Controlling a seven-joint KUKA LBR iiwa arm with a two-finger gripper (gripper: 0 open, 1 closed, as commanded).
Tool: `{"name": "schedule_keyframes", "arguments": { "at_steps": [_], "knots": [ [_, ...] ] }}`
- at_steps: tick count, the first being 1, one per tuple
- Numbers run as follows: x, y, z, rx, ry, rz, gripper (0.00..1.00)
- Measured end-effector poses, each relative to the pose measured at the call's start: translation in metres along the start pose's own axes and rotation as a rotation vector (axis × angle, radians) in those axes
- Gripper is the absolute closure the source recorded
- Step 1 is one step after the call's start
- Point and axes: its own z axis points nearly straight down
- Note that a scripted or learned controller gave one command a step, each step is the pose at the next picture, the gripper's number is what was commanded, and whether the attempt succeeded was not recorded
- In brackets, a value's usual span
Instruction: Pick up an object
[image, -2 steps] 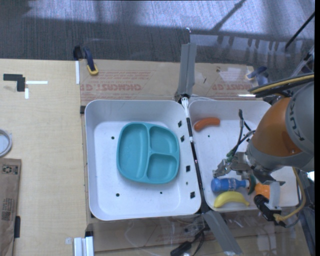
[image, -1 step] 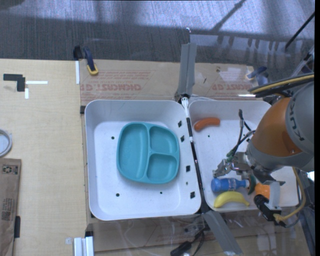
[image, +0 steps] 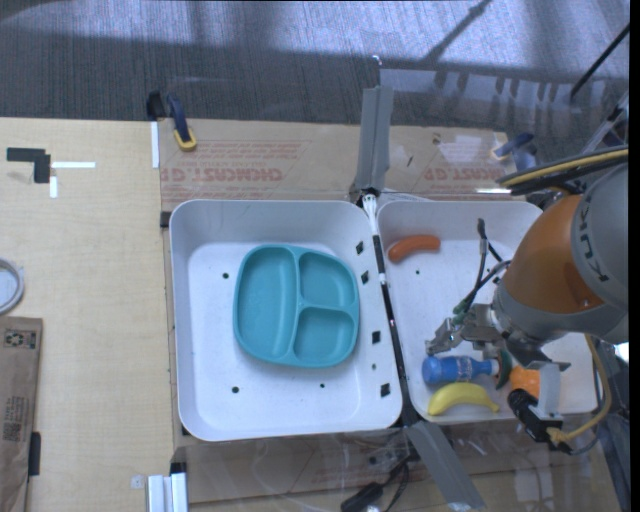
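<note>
The right bin (image: 560, 215) holds an orange sausage-shaped toy (image: 413, 246) near its far left corner. A blue bottle-like object (image: 455, 370), a yellow banana (image: 462, 400) and a small orange object (image: 525, 380) lie together at its near edge. My gripper (image: 450, 340) is low in this bin, just above and behind the blue object, close to it or touching it. Nothing is visibly lifted. The arm's wrist covers the right part of the bin.
A teal divided plate (image: 297, 305) lies in the middle of the left bin (image: 190, 300). A raised divider (image: 385, 300) separates the two bins. Tape and a clamp (image: 178, 125) sit on the wooden bench beyond the bins.
</note>
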Motion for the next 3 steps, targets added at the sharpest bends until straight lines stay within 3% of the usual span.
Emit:
{"name": "schedule_keyframes", "arguments": {
  "at_steps": [3],
  "knots": [
    [0.0000, 0.0000, 0.0000, 0.000, 0.000, 0.000, 0.00]
  ]
}}
